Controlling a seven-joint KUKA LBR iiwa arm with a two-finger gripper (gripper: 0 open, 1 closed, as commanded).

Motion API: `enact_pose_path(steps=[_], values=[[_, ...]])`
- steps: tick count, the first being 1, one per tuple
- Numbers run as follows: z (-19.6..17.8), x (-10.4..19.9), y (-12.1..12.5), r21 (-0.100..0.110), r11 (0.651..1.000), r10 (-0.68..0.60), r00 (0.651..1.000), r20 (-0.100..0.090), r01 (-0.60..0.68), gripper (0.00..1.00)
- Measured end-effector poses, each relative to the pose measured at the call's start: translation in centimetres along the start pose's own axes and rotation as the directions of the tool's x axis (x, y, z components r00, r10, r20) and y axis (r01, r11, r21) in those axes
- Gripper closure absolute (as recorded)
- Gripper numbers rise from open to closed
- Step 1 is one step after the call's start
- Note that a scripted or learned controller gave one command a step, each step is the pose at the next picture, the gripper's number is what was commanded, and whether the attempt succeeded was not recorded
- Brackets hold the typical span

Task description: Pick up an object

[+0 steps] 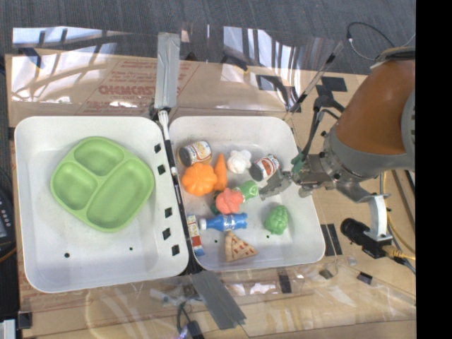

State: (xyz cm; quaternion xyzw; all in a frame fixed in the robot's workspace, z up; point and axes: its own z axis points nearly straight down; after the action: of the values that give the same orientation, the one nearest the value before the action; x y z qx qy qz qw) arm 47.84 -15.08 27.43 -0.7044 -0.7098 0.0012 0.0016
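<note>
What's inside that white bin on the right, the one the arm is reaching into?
The right bin holds toy food: two small cans, an orange pumpkin, a carrot, a blue bottle, a pizza slice and something green. The end effector covers part of it.

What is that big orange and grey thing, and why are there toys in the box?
That is a robot arm. A camera above the bench looks down on it at a slant, and the arm reaches in from the right. At its tip is a claw for picking things up. It hangs over the right bin, near a small brown jar and a green broccoli toy. I cannot tell if the claw is open or shut, and nothing shows in it.

The right bin holds play food: an orange pumpkin, a carrot, a pizza slice, a blue bottle and more. The left bin holds a green divided plate. The robot's job is to pick up one object.
</note>
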Motion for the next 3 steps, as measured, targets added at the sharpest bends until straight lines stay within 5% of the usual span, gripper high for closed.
enact_pose_path(steps=[1,2,3], values=[[5.7,4.0,3.8,0.002,0.970,-0.241,0.970,-0.001,0.241,0.00],[18.2,0.7,9.7,-0.004,0.933,-0.360,0.933,0.002,0.360,0.00],[18.3,4.9,10.2,0.001,0.922,-0.387,0.922,-0.001,0.387,0.00]])
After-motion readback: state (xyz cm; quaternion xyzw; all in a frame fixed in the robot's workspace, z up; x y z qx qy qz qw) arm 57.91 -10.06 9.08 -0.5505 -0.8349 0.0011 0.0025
